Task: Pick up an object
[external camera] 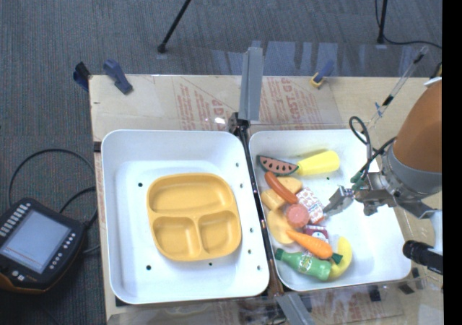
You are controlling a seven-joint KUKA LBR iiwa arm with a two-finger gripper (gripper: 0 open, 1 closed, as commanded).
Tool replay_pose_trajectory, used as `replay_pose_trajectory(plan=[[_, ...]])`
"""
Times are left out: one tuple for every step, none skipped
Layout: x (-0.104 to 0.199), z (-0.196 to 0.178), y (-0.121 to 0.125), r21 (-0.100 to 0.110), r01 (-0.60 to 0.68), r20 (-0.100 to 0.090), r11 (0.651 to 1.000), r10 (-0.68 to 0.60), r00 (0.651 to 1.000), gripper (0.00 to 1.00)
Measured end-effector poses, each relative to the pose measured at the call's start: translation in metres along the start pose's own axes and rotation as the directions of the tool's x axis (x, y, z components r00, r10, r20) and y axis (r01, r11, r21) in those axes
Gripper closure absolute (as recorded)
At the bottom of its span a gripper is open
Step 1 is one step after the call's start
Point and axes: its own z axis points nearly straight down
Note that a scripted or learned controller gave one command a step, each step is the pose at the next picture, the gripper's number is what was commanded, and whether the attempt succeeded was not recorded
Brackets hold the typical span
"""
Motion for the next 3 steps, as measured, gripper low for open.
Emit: replay_pose_trajectory(plan=[[0.006,0.138,-0.005,0.001,0.021,-0.001,1.0,-0.021,1.0,0.0],[0.003,0.13,-0.006,0.005,0.011,-0.003,1.0,-0.011,1.0,1.0],[0.0,0.101,-0.007,-0.004,0.087,0.001,0.996,-0.087,0.996,1.0]])
